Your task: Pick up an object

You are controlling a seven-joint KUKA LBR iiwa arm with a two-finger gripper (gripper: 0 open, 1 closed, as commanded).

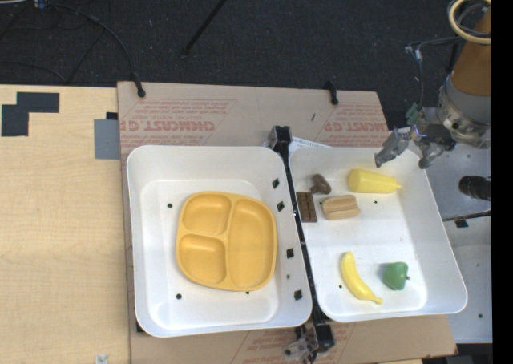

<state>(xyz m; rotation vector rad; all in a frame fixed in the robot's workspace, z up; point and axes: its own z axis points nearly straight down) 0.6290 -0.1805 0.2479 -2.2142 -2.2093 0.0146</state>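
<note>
My gripper [410, 151] hangs above the far right corner of the right bin [433, 218], its two fingers spread open with nothing between them. Just below and left of it lies a yellow pepper-shaped object [373, 182]. A tan wooden block [340, 207] rests beside a small brown piece [321, 184] and a dark brown block [305, 206] near the bin's left wall. At the front of this bin lie a yellow banana [358, 277] and a green pepper [393, 275].
The left bin [152, 194] holds a yellow divided plate [227, 240]. A black divider [293, 218] runs between the two bins. Cardboard [200, 118] lies under the bins, and a wooden benchtop [56, 234] spreads to the left.
</note>
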